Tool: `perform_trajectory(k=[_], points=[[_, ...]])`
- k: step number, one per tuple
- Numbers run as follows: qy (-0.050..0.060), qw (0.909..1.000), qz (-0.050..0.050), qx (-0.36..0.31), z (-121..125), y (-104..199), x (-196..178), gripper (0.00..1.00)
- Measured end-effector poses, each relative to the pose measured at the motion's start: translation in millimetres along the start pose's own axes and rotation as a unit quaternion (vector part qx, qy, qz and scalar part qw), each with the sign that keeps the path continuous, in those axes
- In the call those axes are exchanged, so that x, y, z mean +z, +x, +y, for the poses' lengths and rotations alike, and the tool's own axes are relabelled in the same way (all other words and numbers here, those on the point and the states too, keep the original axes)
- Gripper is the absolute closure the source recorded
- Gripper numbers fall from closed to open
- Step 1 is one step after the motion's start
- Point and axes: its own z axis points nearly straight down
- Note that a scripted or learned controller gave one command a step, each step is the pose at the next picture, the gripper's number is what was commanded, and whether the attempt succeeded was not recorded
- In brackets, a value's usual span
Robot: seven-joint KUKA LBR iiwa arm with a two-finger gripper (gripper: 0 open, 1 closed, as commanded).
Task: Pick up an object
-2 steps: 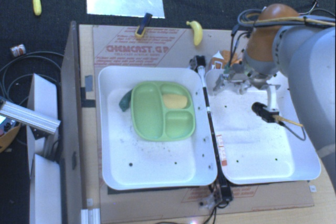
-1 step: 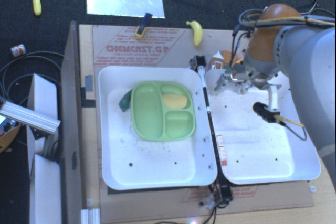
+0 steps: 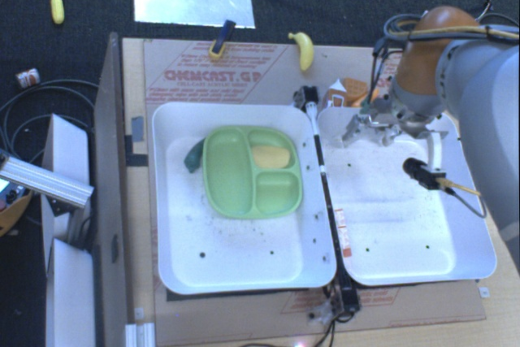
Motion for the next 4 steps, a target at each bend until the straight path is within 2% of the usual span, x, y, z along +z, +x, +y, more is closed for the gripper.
perform_trajectory(k=[2,3,4], points=[[0.001,1.0000,0.000,-0.003,-1.4,24.7,1.1,0.00],[0.001,1.0000,0.000,-0.002,-1.3,22.9,0.9,0.00],[0.000,1.0000,0.000,0.000,0.0,6.0,0.2,0.00]])
